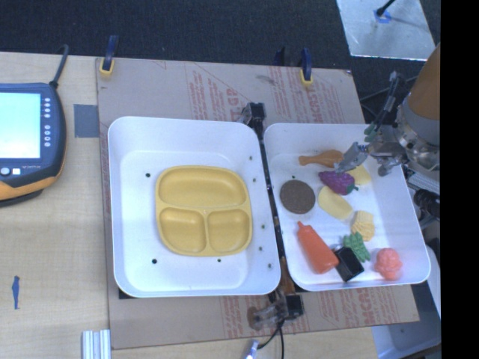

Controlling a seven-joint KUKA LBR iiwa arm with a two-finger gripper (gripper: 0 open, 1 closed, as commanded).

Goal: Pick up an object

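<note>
The right bin (404, 200) holds several toy foods: a brown drumstick (320, 158), purple grapes (337, 181), a brown round patty (297, 197), a yellow piece (334, 203), a corn piece (363, 224), an orange-red bottle (316, 248), a green piece (356, 244), a black block (348, 264) and a pink piece (388, 263). My gripper (368, 155) hangs over the bin's upper right part, just above the grapes and a small yellow piece (362, 175). Its grey fingers point left and down, and nothing shows between them.
The left bin (131, 200) holds a yellow divided plate (203, 209). A teach pendant (26, 140) lies on the bench at the far left. Clamps (108, 56) pin the cardboard at the back. The arm's body fills the right edge.
</note>
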